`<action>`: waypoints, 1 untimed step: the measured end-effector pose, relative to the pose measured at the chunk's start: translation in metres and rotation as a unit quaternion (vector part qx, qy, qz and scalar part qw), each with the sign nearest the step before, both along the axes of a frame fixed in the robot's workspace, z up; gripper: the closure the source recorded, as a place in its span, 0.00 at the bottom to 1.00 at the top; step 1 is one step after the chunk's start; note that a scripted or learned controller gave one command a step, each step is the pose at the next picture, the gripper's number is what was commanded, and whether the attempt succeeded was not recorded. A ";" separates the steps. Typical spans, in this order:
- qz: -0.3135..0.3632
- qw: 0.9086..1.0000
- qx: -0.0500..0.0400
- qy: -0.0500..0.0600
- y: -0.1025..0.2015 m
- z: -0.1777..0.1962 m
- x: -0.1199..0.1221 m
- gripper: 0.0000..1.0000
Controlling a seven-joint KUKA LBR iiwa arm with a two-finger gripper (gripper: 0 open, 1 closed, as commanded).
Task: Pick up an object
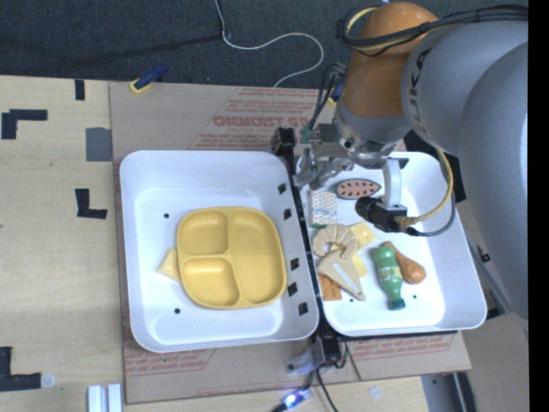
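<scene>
My gripper [314,172] hangs over the far left corner of the right bin [446,312], close to the wall between the two bins. Just below it lies a small blue-and-white patterned piece [323,205]. A pink slice with dark seeds [357,187] lies to its right, beside a black part of the wrist. Nearer the front sit a beige shell-like piece [335,242], a pale yellow wedge [363,233], a tan stick-like piece [341,277], a green bottle [390,277] and an orange piece [411,269]. Nothing shows between the fingers.
The left bin [146,230] holds a yellow divided plate [232,257] with a yellow wedge [167,265] poking out at its left. The grey arm fills the upper right, with cables looping around the wrist. Cardboard lies under both bins.
</scene>
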State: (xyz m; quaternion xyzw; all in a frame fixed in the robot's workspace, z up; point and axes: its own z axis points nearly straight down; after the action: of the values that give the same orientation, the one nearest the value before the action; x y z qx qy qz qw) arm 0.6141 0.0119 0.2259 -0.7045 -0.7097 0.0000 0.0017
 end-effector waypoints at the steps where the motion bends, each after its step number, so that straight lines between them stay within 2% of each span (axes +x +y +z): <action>1: -0.002 1.000 -0.001 0.001 0.028 -0.012 -0.012 1.00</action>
State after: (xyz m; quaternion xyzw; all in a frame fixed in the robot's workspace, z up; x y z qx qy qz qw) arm 0.6019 0.0399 0.2142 -0.7058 -0.7085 0.0013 0.0015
